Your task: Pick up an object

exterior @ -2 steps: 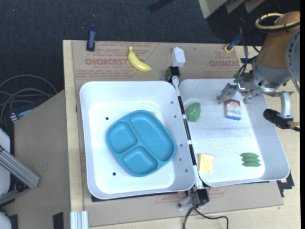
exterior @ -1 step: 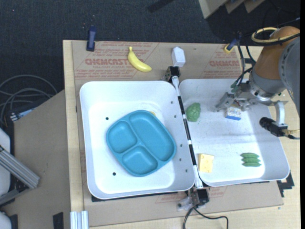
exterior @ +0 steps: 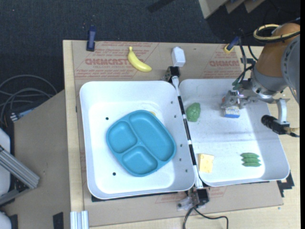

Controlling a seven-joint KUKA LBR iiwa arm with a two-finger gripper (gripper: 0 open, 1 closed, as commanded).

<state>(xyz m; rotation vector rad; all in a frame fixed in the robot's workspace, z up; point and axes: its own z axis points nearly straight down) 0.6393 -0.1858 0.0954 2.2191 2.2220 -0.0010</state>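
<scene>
Hovering in the right bin (exterior: 271, 173), the gripper (exterior: 232, 109) sits directly over a small blue-and-white object (exterior: 232, 112), apparently light and rigid, best pinched across its short sides; finger opening cannot be determined.

Single fixed cam above bench (exterior: 71, 128), slanted down, both bins (exterior: 90, 99) in frame, arm (exterior: 274, 56) entering from right.

We see big round arm (exterior: 281, 61), grey and smooth, like fat pipe. Orange band sits on top part, shiny, with yellow ring edge. Thin black cables run along arm and down by wrist. Gripper (exterior: 232, 104) looks small, silver metal, lots of little parts, bit of green near top. Black knob sticks out at side below arm.
</scene>
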